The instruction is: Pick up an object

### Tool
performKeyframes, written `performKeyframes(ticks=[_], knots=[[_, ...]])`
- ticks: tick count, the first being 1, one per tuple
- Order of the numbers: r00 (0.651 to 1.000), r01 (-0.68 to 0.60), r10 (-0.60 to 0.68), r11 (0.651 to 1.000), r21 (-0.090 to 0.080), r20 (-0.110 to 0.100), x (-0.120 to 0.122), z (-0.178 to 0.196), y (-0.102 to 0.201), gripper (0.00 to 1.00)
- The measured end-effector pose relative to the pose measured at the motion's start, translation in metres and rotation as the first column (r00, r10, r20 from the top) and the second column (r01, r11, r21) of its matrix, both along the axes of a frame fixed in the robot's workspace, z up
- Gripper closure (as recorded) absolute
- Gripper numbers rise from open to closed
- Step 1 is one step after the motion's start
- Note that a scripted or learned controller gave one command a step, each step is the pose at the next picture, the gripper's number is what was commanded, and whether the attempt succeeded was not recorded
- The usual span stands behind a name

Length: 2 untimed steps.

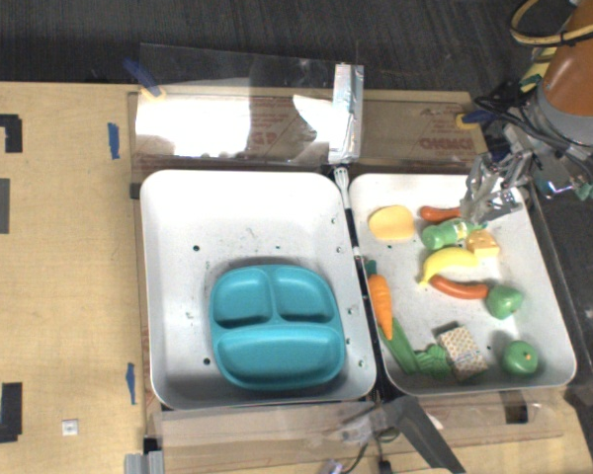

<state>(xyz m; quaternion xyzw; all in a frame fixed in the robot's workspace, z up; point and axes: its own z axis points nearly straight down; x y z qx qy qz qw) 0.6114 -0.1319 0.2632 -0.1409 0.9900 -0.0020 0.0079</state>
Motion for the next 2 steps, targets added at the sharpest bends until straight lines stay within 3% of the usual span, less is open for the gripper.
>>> performKeyframes(ticks=[1,2], knots=[[1.000,-0.030,0.030,1.000,0.003,-0.007,0.045,0.009,0.029,1.00],[0.998,0.057,-0.057,0.998,0.004,-0.003,0.057,0.038,0.049,1.00]])
